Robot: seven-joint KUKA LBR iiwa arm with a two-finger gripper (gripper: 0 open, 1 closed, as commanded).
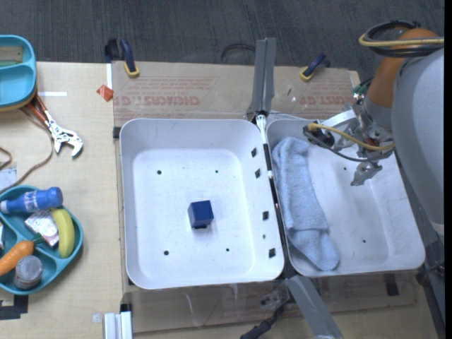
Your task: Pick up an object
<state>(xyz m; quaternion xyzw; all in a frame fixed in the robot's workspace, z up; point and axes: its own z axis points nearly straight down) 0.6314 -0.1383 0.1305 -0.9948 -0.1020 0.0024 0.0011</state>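
Looming closest to the lens, the grey arm (424, 126) is reaching in from the right with its orange band showing up top. The left bin (134, 189) and the right bin (385, 221) are sitting side by side, their inner walls touching. A grey cloth (300, 196) is lying crumpled along the left wall of the right bin, running from the far end to the near corner. The gripper (361, 169) is hanging over the far part of that same bin, to the right of the cloth and apart from it, and I cannot tell whether it is released or clenched from this angle. Nothing is visibly riding in it. Smallest of all, a blue block (201, 213) is sitting alone near the middle of the left bin, well apart from the gripper. My call: the pick is not yet made, and the cloth is looking like the nearer target. Doing it well is meaning shifting left over the thickest fold, descending straight, and pinching a ridge rather than flat fabric, which is likely slipping free.
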